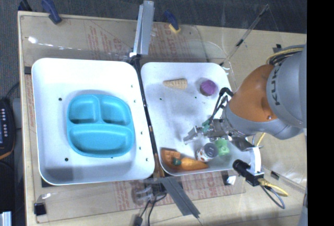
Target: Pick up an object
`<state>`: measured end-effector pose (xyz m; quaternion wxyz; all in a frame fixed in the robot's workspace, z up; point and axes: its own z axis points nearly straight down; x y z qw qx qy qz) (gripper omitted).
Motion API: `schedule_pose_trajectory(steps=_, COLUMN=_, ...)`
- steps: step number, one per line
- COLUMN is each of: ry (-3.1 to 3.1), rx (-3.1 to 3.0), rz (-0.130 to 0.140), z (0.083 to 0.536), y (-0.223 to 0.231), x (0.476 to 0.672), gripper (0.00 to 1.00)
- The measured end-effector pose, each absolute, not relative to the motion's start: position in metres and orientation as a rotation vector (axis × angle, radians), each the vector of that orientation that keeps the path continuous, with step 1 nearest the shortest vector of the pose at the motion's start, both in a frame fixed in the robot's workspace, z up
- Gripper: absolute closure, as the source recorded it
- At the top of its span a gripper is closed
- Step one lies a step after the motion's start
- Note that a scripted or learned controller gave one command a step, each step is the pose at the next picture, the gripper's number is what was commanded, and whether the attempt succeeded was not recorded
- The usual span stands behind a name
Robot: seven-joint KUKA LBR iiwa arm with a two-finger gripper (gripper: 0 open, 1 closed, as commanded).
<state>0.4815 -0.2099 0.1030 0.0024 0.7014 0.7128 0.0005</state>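
Observation:
My gripper [200,132] hangs low over the front right part of the right bin [156,115], at the end of the grey arm with its orange band. Just below it lie a small round white and grey object [206,152] and a green object [223,147], both close to the gripper; I cannot see whether either is touched. An orange carrot [183,162] lies along the bin's front wall. Farther back rest a tan cone-shaped piece [175,83] and a purple round object [208,87].
The left bin [47,89] holds a blue compartment tray [100,125]. A metal divider bar [142,29] rises at the back between the bins. Blue clamps [51,10] grip the bench's back edge. The arm covers the right bin's right wall.

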Motion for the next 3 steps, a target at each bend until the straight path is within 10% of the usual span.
schedule_pose_trajectory(steps=1, ry=2.242, rx=2.190, rz=0.001, z=0.1131, y=-0.2095, x=0.4833, gripper=1.00)
schedule_pose_trajectory(steps=2, ry=2.241, rx=2.190, rz=0.001, z=0.1131, y=-0.2095, x=0.4834, gripper=0.00)
schedule_pose_trajectory(steps=3, ry=2.247, rx=2.181, rz=0.000, z=0.1229, y=-0.2092, x=0.4850, gripper=1.00)
